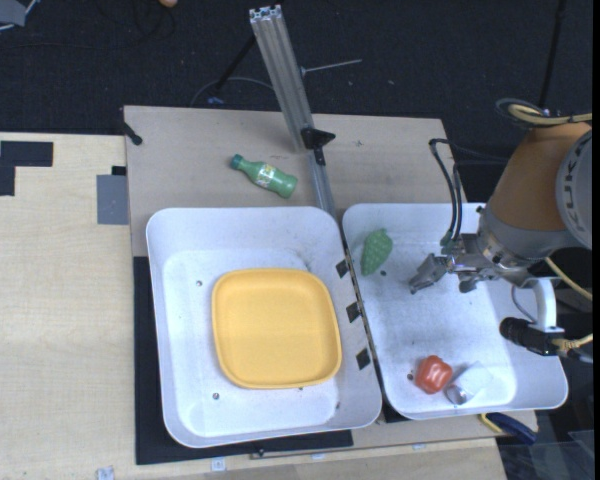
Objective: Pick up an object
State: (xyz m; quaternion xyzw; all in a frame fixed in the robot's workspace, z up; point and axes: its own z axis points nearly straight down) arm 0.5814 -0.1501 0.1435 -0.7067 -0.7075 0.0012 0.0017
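At about ten o'clock from the gripper (427,277), whose jaw state cannot be told, a green object (376,251) lies in the right bin (540,393), judged light, best pinched across its narrow middle.

Two bins sit side by side on the surface (400,143). The left bin (180,238) holds a plate (276,326) lying flat near its middle. The right bin (510,388) holds a leaf-shaped item (376,251) at its far left corner, close to the wall shared with the left bin, and a pepper (432,373) near its front edge, with a small object (457,395) just beside it on the right. The hand (442,271) hangs over the right bin's middle, between the leaf-shaped item and the pepper. Behind the left bin, a bottle (264,175) lies on its side on the surface, left of a slanting rail (285,68).
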